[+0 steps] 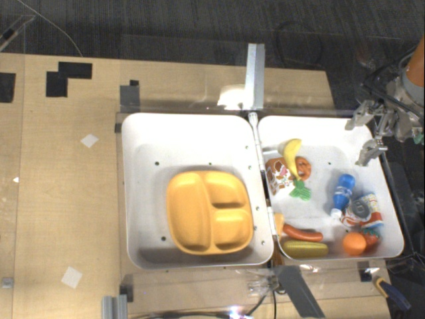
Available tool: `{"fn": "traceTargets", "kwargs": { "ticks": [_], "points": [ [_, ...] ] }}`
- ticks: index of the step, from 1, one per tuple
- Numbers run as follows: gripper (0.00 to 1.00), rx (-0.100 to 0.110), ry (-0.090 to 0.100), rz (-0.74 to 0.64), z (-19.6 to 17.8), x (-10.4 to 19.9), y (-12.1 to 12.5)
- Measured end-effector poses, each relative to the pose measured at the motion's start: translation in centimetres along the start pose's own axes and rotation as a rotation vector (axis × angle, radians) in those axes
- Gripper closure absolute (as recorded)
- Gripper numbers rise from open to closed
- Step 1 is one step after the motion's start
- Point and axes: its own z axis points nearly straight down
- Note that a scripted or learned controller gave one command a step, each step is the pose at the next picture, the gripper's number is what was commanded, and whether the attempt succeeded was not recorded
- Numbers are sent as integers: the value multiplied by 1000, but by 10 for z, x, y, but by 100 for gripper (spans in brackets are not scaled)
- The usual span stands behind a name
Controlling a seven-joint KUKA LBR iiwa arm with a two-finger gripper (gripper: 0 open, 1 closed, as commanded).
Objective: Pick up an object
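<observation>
The right bin (332, 128) holds several small items: a banana (291, 154), a printed snack packet (278, 176), a green piece (301, 192), a blue bottle (342, 191), a can (359, 210), an orange (354, 243), a red sausage (303, 233) and a green pickle (305, 248). My gripper (364, 135) hangs over the bin's far right corner, above and to the right of the blue bottle. Its two fingers are spread apart with nothing between them, so it is open.
The left bin (143, 145) carries a yellow divided tray (209, 211). A metal post (255, 75) stands behind the wall between the bins. Wooden benchtop stretches to the left, and cables lie at the front edge.
</observation>
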Motion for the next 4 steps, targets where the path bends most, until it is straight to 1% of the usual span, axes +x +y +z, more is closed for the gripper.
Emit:
{"fn": "traceTargets", "kwargs": {
  "ticks": [1, 2, 3, 4],
  "points": [
    [0, -2, 5, 253, 96, 16, 30],
    [0, 2, -3, 255, 61, 18, 7],
    [0, 1, -2, 715, 139, -10, 12],
    [0, 2, 0, 1131, 140, -8, 1]
  ]
}}
